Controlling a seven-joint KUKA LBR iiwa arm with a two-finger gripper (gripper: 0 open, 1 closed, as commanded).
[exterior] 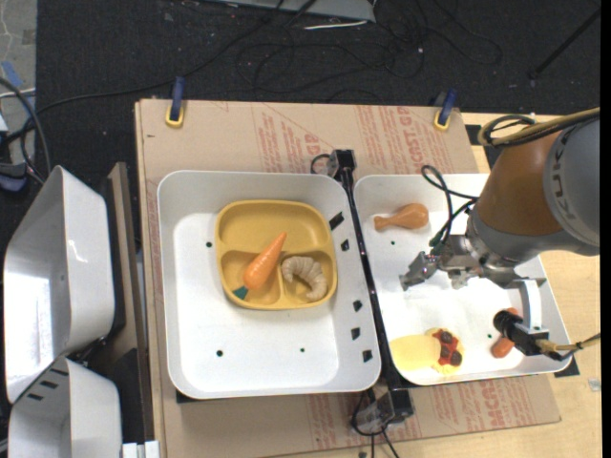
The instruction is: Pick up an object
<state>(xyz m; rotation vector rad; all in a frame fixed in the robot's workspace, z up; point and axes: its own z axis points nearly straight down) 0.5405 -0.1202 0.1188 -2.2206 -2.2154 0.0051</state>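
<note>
Camera view: approach step, the hand (420, 271) low over bare floor of the right bin (401, 337), its opening impossible to judge and nothing seen in it; the next move, by judgement, calls for reaching the chicken drumstick (403, 219) lying just beyond.

Robotics lab — clamped cardboard bench (286, 132), loose cables (286, 55) on dark floor, KUKA arm (544, 198).

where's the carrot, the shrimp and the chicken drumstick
carrot (264, 261), camera view, middle of its orange body
shrimp (306, 274), camera view, centre of its curl
chicken drumstick (409, 218), camera view, its meaty end
</note>
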